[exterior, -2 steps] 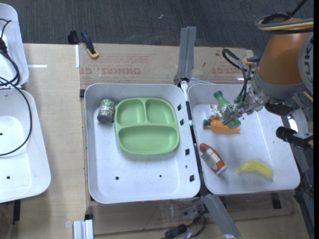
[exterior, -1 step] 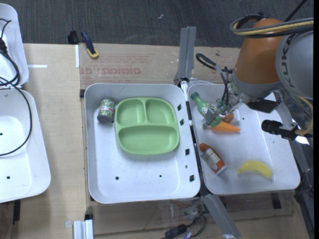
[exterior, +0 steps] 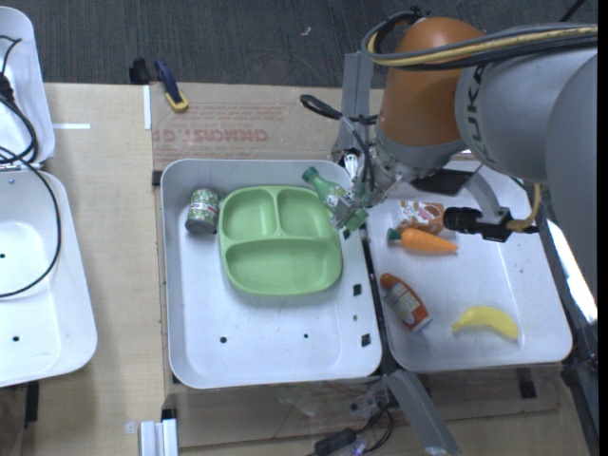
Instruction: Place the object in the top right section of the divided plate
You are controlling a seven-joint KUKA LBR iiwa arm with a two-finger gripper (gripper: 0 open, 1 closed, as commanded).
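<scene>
The light green divided plate [exterior: 281, 266] lies in the left bin [exterior: 190, 340], with two small sections at the back and one wide section in front. My gripper [exterior: 350, 207] hangs at the plate's back right corner, shut on a small clear bottle with a green cap [exterior: 321, 185]. The bottle is tilted, its cap pointing up and left over the rim of the top right section [exterior: 306, 217]. The orange-banded wrist [exterior: 427, 74] looms above and to the right.
A small green-labelled can [exterior: 201, 210] stands in the left bin beside the plate's left edge. The right bin [exterior: 532, 350] holds a carrot [exterior: 427, 243], a snack packet [exterior: 422, 214], a red sauce bottle [exterior: 406, 302] and a banana [exterior: 486, 322].
</scene>
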